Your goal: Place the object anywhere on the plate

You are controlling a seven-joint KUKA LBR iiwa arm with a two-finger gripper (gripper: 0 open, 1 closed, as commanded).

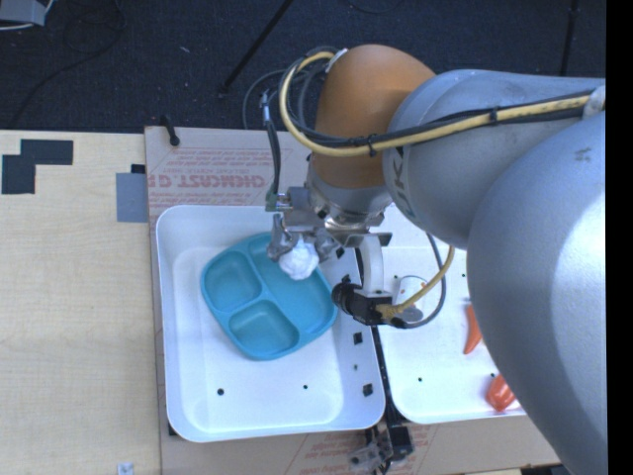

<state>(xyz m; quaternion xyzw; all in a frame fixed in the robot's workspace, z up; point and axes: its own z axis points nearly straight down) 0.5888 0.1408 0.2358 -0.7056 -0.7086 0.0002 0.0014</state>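
Note:
A blue divided plate (259,303) lies tilted in the left white bin (198,384). My gripper (299,250) hangs over the plate's far right corner. A small crumpled white object (297,261) sits between its fingertips, just above or touching the plate's rim compartment. The fingers (280,239) are closed against the sides of the white object. The arm's wrist and orange band hide the bin's far right corner.
The right bin (435,404) holds two orange pieces, one long (473,331) and one stubby (499,394), near the arm's edge. A cardboard sheet (213,171) lies behind the bins. The wooden bench (69,305) stretches to the left.

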